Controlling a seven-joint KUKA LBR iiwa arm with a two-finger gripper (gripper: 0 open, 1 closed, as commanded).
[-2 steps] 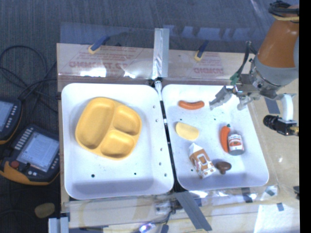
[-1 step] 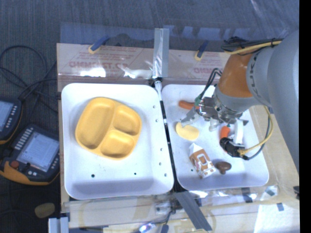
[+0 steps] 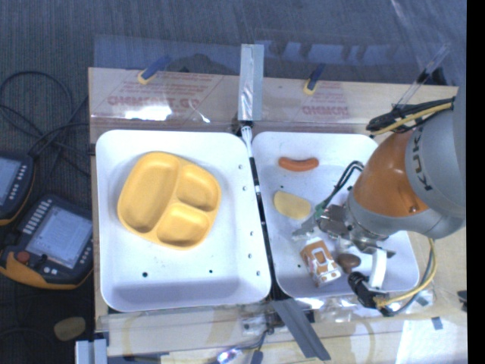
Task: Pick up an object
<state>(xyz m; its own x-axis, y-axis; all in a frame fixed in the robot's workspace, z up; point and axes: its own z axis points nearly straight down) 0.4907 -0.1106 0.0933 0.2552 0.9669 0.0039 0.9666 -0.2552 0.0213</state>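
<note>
Fingers of the gripper (image 3: 327, 237) are lost among the grey wrist hardware, so I cannot tell whether they are spread or closed; they sit low in the right bin (image 3: 394, 268), close above or against a small white and orange carton (image 3: 319, 262). Going by size: the desk (image 3: 189, 89) carries both bins, the left bin (image 3: 106, 203) holds a large yellow divided tray (image 3: 168, 198), and the arm (image 3: 402, 184) with its orange band covers much of the right bin. In that bin lie a pale yellow wedge (image 3: 291, 204), a small sausage (image 3: 298, 164) and the carton, with a small brown thing (image 3: 348, 262) just beside it, possibly another piece of toy food. The carton looks the likely target. It lies tipped over, its long axis running from upper left to lower right. A good grasp would close across its short sides, centred on the body, then lift straight up, clear of the brown thing.
</note>
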